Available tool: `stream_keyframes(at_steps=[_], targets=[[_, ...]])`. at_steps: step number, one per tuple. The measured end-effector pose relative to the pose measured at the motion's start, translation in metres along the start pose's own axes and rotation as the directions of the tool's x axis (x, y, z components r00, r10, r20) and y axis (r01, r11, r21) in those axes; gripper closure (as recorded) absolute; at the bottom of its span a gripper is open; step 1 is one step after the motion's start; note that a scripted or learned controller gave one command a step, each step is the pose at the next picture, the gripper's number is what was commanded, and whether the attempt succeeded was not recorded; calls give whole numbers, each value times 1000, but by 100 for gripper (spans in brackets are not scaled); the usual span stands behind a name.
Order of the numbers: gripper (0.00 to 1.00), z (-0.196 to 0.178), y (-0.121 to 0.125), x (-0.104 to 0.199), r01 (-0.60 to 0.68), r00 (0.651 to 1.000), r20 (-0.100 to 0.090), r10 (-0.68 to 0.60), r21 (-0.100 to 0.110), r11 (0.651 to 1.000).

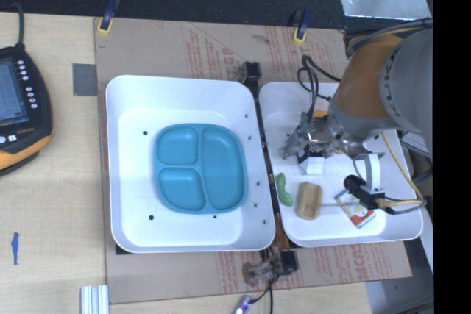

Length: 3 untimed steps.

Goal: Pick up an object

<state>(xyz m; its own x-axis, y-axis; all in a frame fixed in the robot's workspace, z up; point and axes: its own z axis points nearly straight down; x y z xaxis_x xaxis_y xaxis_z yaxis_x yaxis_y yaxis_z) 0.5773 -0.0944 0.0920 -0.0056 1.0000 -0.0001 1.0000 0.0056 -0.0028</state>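
Observation:
My gripper (298,145) hangs low over the middle of the right bin (276,103), reaching in from the right on the grey arm with its orange band. A green pod-shaped piece (283,189) lies by that bin's left wall. Just right of it sits a tan wooden block (308,200). A small white block (314,167) lies just below the gripper. A red-and-white card-like item (356,210) rests near the bin's lower right. The arm hides the bin's upper right part.
The left bin (121,158) holds a blue three-compartment plate (200,168). A teach pendant (18,106) lies on the bench at far left. Cables run along the right bin's right side. Clamps sit at the cardboard's top edge.

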Motion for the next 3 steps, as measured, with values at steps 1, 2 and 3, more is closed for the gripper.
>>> stream_keyframes(at_steps=[1,2,3], targets=[[0,0,49,-25,-1,1000,0,1,-1,1000],[100,-11,49,-25,2,1000,-1,-2,1,1000],[0,-10,49,-25,2,1000,-1,-2,1,1000]])
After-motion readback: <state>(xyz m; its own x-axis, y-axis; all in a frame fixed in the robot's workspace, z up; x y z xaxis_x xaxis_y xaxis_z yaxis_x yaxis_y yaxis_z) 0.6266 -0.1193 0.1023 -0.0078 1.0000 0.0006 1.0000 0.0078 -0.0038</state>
